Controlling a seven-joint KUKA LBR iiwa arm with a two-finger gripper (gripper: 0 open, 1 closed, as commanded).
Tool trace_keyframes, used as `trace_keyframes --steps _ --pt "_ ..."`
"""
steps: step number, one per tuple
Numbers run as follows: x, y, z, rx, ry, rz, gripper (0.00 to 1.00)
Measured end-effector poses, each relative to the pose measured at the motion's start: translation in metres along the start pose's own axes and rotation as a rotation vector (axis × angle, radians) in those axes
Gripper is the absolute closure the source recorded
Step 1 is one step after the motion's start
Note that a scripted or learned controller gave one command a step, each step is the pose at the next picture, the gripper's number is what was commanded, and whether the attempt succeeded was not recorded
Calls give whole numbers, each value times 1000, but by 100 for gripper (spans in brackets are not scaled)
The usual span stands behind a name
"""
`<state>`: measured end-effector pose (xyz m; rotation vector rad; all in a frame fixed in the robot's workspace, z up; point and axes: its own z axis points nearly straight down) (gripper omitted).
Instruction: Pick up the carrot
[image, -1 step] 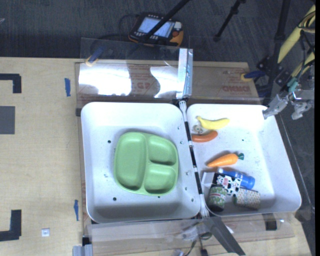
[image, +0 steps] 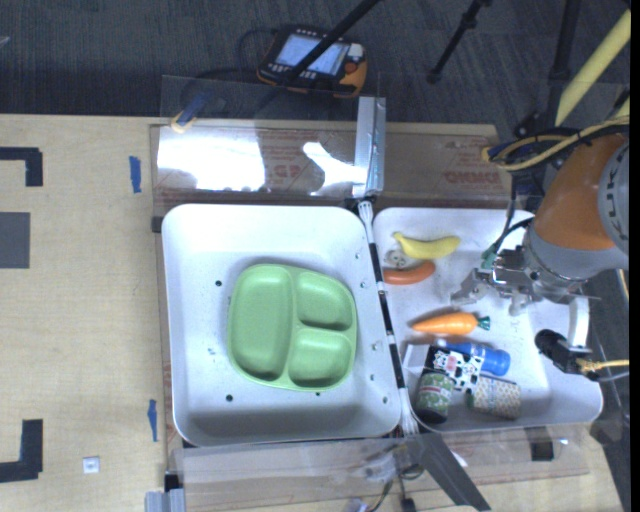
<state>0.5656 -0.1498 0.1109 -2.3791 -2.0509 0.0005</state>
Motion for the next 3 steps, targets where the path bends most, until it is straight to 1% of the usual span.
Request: trace_keyframes --steps 1,2,3 --pt "70 -26 -74 -1 0 -87 0" --pt "29 -27 9 -20 -1 -107 0" --pt "45 -75 -4 -3 0 -50 0"
